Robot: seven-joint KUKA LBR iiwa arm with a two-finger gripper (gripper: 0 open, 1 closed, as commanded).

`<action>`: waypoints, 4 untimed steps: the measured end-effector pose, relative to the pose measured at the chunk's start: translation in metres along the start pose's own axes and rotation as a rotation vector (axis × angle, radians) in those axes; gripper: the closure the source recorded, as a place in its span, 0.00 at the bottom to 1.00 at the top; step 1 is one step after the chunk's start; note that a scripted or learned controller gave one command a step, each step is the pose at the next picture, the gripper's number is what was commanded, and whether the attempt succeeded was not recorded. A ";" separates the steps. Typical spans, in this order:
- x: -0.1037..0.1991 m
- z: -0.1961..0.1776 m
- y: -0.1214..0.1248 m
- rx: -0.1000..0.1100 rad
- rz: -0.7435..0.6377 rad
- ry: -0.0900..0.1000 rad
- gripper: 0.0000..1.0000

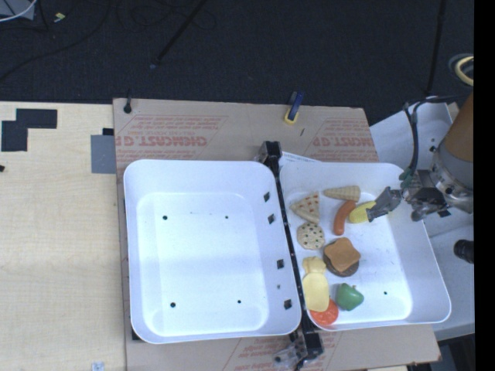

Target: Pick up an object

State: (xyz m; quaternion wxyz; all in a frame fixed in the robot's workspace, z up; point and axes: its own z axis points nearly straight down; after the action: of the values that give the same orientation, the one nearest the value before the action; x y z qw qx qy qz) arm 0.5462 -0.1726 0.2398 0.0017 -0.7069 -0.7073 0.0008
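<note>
From above, the gripper [384, 205] reaches into the right bin [421, 284] from the right. Its dark fingers touch a small yellow toy [358, 214]; whether they are open or closed cannot be told. Just beside the toy lies a red sausage [341, 218]. A burger [342, 256] and green pepper [349, 296] sit lower down.

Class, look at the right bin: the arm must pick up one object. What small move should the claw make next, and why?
Probably lower the claw a little onto the small yellow piece. Its tip sits right beside that piece, near the orange sausage, in the right bin, and nothing shows between the fingers.
</note>
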 end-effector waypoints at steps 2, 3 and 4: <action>0.060 0.149 -0.008 -0.011 0.006 -0.003 0.00; 0.061 0.138 -0.007 -0.009 0.008 0.003 1.00; 0.069 0.150 0.091 0.017 -0.003 -0.004 1.00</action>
State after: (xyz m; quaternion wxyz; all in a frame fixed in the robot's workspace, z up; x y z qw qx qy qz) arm 0.6371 -0.1029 0.0895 0.0064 -0.7058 -0.7083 0.0080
